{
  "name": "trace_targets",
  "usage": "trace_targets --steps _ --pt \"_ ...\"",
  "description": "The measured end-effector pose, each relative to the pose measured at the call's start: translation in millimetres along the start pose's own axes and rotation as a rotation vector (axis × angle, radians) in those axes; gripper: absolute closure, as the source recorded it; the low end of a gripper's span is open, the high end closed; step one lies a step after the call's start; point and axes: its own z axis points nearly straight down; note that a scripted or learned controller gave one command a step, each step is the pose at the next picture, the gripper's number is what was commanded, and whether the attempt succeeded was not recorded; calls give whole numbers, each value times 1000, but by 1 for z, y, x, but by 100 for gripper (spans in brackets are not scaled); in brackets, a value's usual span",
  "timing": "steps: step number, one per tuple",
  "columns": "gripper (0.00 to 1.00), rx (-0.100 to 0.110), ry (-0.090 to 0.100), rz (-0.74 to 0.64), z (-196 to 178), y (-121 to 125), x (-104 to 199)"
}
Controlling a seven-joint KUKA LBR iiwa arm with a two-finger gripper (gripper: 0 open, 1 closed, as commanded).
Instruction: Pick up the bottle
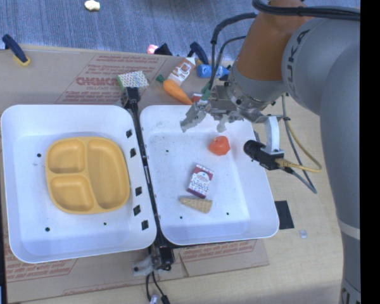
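Two-finger metal gripper (206,120) spread open, gripping nothing, over right white bin (256,214); small orange-capped bottle (180,72) lying outside on cardboard, beyond rim.

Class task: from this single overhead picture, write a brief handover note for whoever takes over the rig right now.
Gripper: open, holding nothing, over the far edge of the right bin.
Bottle: lying on the cardboard beyond the bins, next to the carrot.
In the right bin: red piece, small box, cone. Yellow tray in the left bin.
Done: nothing picked.
Left: reach the bottle, grip, lift.
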Motion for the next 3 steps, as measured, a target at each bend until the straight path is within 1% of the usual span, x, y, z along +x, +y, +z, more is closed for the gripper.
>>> trace_targets --steps 1,2,3 --pt "0 1 0 162 61 -21 49" --pt "100 3 0 161 50 -21 48" --pt "100 2 1 248 64 -107 67"
